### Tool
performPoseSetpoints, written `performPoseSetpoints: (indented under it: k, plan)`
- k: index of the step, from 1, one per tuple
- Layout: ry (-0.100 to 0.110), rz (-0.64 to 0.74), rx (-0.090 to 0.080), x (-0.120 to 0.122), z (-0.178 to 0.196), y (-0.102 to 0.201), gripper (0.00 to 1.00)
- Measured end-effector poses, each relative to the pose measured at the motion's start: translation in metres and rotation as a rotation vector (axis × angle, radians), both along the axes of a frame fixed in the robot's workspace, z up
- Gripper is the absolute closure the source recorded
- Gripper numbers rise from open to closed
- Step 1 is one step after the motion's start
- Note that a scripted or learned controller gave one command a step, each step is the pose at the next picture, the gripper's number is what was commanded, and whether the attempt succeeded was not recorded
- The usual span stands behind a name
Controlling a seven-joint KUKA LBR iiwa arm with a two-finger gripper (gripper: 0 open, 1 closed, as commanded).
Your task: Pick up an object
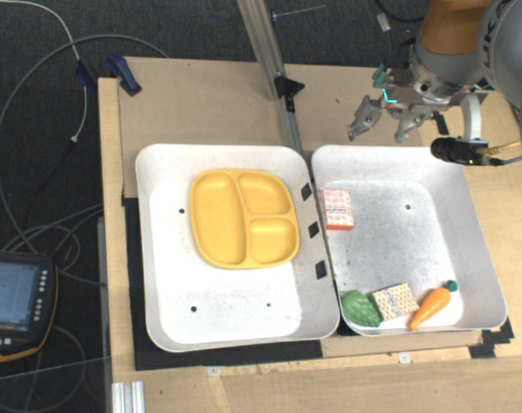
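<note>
Right-hand bin [467, 222] taken as landmark for all entries.

Contents, near edge of that bin: orange toy carrot [430, 307] at the near right corner; patterned block [393, 300] just beside the carrot, toward the middle; green lumpy item [361, 308] touching or nearly touching the block, at the near left corner. Separately: small pink-and-white packet [338, 209] against the bin's left wall, well apart from the near-edge cluster. Any of the four eligible as the object to pick.

Neighbouring bin [157, 231], left of the landmark: yellow divided plate [243, 218], three compartments, nothing in them.

Gripper [383, 119]: beyond the bin's far rim, over bare bench, high and clear of the floor. Fingers parted to a moderate spread — nothing between them, nothing touched.

Step in hand, judged: approach not yet begun; no object selected by position.

Recommended handling: favour the packet — isolated, open floor on its right, though close to the wall on its left. Align fingers along the wall, not across it. Carrot a second choice; crowded by the block and the corner. Descend vertically, close only once the fingers straddle the item.
</note>
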State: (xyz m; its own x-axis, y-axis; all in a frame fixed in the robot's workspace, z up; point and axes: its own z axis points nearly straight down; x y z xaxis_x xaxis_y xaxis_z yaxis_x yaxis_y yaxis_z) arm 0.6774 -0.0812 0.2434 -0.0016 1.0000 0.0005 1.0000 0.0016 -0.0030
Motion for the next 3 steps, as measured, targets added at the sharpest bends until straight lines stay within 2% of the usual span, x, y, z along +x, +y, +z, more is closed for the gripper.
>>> performPoseSetpoints:
  k: [1,3]
  plan:
    - [0.005,-0.001,0.0,-0.003,-0.063,-0.002,0.0]
    - [0.005,-0.001,0.0,-0.009,-0.154,-0.005,0.0]
